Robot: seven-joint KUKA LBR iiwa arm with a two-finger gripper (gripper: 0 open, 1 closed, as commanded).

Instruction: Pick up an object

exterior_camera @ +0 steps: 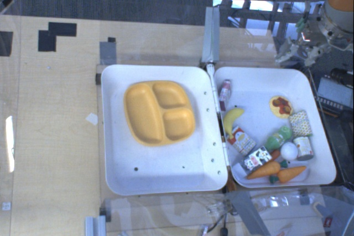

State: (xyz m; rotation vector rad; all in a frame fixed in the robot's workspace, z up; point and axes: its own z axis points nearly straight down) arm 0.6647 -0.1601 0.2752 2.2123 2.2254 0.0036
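A yellow plastic tray (159,112) with three rounded compartments lies in the left bin (113,135), a shallow white basin with smooth walls and rounded corners; this tray serves as the landmark. To its right, across the metal divider, sits the right bin (260,83), and all the small things lie there. Nearest the tray are a slim red-capped tube (224,94) against the bin's left wall and, just below it, a curved yellow banana (233,117). Below the banana lies a small printed carton (239,140), and further down a black-and-white boxy carton (257,159). Two tapered orange carrots (276,173) lie along the near wall, far right and below the tray. A smooth white ball (289,151) rests just above them, touching a glossy green bottle (278,137) and beside a short cylindrical can (303,147). A patterned crinkled packet (300,123) sits above the can, and a flat round pizza (281,105) with red topping lies above that. The gripper (301,44) hangs beyond the right bin's far right corner, well apart from the tray and above none of the things; whether it is released or clenched cannot be told, as it blurs into the metal frame, and nothing shows in its grasp
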